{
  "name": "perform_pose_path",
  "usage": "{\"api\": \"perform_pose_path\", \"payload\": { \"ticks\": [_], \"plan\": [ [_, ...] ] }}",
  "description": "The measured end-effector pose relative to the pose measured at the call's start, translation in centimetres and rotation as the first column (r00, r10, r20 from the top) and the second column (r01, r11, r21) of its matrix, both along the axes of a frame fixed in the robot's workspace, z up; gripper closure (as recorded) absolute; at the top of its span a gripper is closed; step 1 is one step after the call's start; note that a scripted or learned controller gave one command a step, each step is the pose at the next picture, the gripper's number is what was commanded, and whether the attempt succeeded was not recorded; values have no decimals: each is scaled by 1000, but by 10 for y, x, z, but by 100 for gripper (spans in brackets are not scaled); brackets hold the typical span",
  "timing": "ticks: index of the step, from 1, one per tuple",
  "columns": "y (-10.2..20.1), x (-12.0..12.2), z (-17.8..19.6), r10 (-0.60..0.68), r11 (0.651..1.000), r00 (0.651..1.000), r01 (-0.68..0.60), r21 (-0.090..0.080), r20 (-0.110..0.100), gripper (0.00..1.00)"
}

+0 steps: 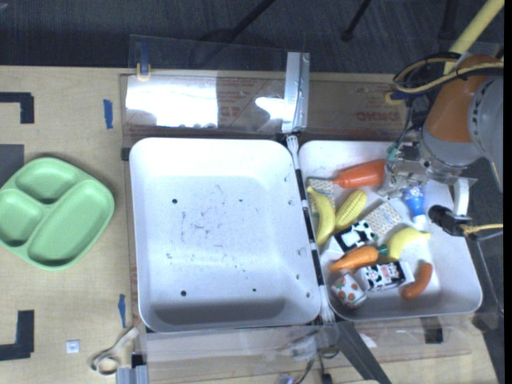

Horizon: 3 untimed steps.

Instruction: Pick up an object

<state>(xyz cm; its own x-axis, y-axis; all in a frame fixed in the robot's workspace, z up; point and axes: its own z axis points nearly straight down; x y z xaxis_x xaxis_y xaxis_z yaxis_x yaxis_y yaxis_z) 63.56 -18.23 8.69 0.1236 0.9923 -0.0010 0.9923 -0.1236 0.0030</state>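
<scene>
Arm (468, 110) comes in from the right, grey body with orange band, hanging over the right bin's (464, 290) upper right corner. Gripper (402, 170) sits low at the bin's top edge, just right of the upper carrot (362, 174) — near or touching its tip, cannot tell which. Whether the pincer is open or closed, cannot tell; metal parts blur together there and nothing is clearly seen held. Blue-and-white bottle (415, 203) lies just below the gripper. Rest of right bin is crowded: banana (322, 214) along the left wall, corn cob (350, 209) beside it, a patterned card (384, 216) between corn and bottle, black-and-white cow-print item (355, 236), second carrot (354, 258) below that, a yellow lemon-like piece (407, 239), sausage (418, 279) near the lower right, a small printed carton (382, 275), a speckled round thing (346, 289) at bottom left. Left bin (214, 230) — bare white floor with scuffs. Green divided plate (53, 211) on the bench well left of both bins.
</scene>
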Motion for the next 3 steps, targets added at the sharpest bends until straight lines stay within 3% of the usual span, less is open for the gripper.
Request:
{"api": "perform_pose_path", "payload": {
  "ticks": [1, 2, 3],
  "plan": [
    [11, 32, 107, 5, 1000, 1000, -5, 0, 1, 100],
    [34, -154, 33, -103, 995, 995, 103, 3, -3, 100],
    [4, -123, 64, -443, 896, 896, 443, 1, -2, 100]
  ]
}}
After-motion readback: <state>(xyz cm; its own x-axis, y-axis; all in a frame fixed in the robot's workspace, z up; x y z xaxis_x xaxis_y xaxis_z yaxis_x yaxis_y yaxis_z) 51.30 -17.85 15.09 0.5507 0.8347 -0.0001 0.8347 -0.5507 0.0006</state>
